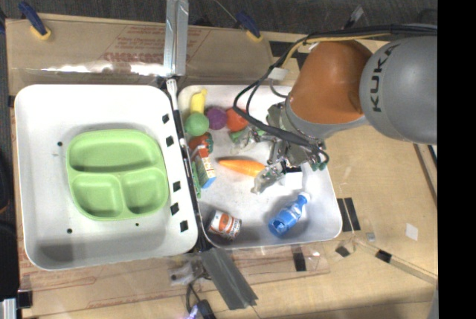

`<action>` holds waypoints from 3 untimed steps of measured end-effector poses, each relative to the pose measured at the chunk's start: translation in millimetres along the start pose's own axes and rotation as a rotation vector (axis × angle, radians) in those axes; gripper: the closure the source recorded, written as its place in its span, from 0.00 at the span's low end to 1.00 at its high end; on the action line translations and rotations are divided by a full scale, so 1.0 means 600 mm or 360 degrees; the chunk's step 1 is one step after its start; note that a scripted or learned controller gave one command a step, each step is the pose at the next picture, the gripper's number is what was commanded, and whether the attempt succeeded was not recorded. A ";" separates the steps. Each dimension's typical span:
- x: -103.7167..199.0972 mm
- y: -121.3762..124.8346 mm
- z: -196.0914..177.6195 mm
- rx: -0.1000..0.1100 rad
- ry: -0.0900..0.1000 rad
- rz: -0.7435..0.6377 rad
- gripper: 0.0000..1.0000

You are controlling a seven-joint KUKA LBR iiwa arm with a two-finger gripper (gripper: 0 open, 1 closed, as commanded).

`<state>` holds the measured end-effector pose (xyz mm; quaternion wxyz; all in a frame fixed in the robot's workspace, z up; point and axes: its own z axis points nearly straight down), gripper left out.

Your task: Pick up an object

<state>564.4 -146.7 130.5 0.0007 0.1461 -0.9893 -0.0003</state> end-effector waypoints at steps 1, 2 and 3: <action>-0.079 0.041 0.064 0.0005 -0.0006 0.0076 0.00; -0.070 0.059 0.058 0.0015 -0.0016 0.0077 0.00; -0.051 0.069 0.056 0.0019 -0.0020 0.0097 0.00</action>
